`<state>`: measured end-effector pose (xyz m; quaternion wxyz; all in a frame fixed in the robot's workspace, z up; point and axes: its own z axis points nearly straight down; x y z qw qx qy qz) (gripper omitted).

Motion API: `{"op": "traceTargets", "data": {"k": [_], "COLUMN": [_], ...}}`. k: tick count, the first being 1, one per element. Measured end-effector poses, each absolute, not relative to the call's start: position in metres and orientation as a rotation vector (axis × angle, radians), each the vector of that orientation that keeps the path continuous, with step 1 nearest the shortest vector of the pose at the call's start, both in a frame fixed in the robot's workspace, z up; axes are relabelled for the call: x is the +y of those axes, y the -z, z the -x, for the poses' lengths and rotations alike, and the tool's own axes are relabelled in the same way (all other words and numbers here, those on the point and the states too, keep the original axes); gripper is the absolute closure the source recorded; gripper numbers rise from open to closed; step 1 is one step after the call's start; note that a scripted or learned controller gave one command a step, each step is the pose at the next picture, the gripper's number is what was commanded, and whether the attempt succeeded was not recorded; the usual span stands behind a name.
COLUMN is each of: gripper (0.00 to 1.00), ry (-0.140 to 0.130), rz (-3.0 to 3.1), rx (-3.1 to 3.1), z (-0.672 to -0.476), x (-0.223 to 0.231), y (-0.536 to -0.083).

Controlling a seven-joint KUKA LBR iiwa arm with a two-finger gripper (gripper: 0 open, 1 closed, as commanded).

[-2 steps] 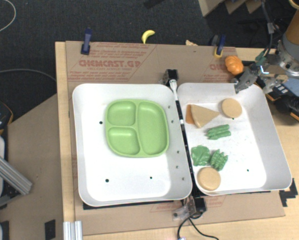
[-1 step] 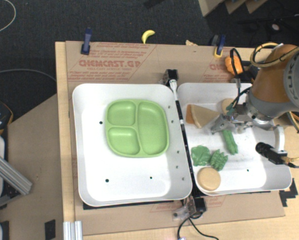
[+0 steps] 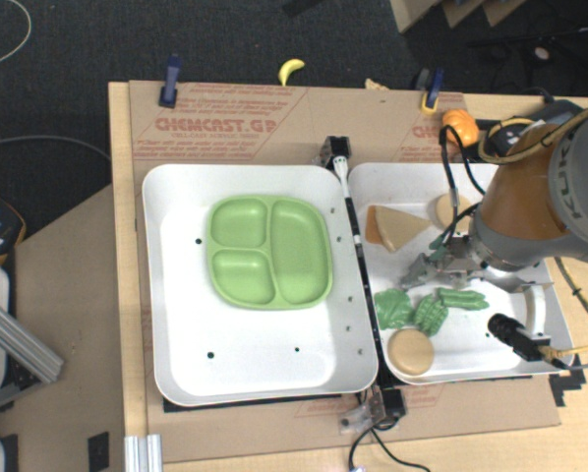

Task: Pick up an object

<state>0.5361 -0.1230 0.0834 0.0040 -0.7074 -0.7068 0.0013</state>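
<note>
A pale green three-compartment plastic plate (image 3: 270,252) lies in the left white bin (image 3: 176,342). In the right white bin (image 3: 461,367) sit a tan wedge (image 3: 392,226), green leafy toy pieces (image 3: 422,308) and a round tan disc (image 3: 410,352). The gripper (image 3: 441,262) hovers over the greens; whether its jaws are open I cannot tell.
</note>
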Motion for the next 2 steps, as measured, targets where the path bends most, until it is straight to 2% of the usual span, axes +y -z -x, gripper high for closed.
{"op": "traceTargets", "data": {"k": [1,2], "gripper": [1.00,1.00], "ry": [0.002,0.001], "rz": [2.224,2.233], "rx": [-2.221,-2.225], "z": [-0.539,-0.595], "x": [-0.125,-0.229], "y": [-0.095,-0.085]}}
